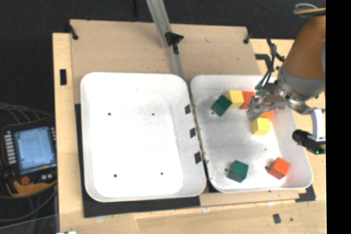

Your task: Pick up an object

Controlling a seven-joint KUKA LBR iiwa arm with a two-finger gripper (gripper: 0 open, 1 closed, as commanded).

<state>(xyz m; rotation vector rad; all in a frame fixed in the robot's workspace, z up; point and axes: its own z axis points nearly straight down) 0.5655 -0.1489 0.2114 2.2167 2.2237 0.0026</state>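
Note:
The right bin (219,172) holds several small blocks. A green block (221,105) lies at its upper left, with a yellow block (236,98) and an orange block (248,99) just right of it. Another yellow block (261,126) sits mid-right, with a bit of orange (267,115) above it. A second green block (238,171) and an orange block (278,167) lie near the front. My gripper (256,110) hangs over the upper-right part of this bin, between the orange block and the lower yellow block. Nothing is visibly held.
The left bin (137,134) sits beside the right one. A slanted metal pole (156,3) rises behind the bins. A handheld screen pendant (30,150) lies off the bench at far left.

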